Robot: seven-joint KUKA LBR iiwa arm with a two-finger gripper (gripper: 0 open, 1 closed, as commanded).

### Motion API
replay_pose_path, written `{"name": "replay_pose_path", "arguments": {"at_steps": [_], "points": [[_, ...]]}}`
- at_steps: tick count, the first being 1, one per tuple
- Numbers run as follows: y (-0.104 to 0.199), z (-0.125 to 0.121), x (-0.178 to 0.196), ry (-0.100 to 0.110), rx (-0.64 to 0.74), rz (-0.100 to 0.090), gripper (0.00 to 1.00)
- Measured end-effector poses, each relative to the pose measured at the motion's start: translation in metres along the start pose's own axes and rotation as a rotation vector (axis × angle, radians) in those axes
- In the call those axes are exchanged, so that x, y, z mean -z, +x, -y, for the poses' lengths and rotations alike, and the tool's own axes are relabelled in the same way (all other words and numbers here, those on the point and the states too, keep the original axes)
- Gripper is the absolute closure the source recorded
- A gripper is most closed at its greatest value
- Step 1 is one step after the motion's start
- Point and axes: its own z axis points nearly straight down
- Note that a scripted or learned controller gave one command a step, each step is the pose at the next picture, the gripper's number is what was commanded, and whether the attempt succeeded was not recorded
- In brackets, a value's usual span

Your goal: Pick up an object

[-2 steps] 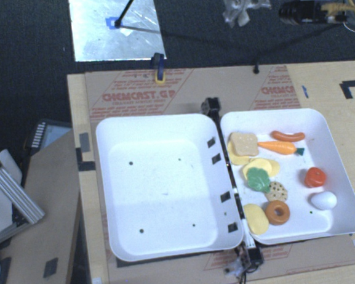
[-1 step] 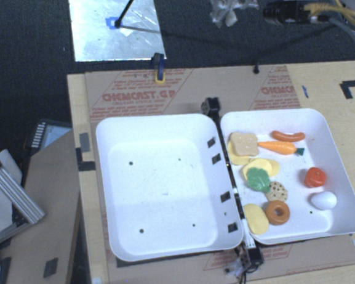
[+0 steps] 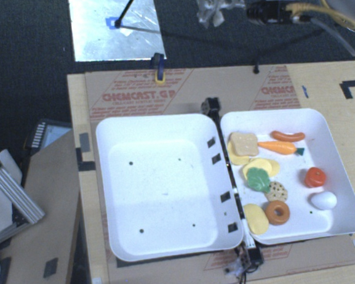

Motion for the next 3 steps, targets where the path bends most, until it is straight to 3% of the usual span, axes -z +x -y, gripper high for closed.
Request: {"name": "replay_pose_path", "arguments": {"at_steps": [3], "points": [[0.073, 0.0, 0.0, 0.0, -0.001, 0.0, 1.0]]}}
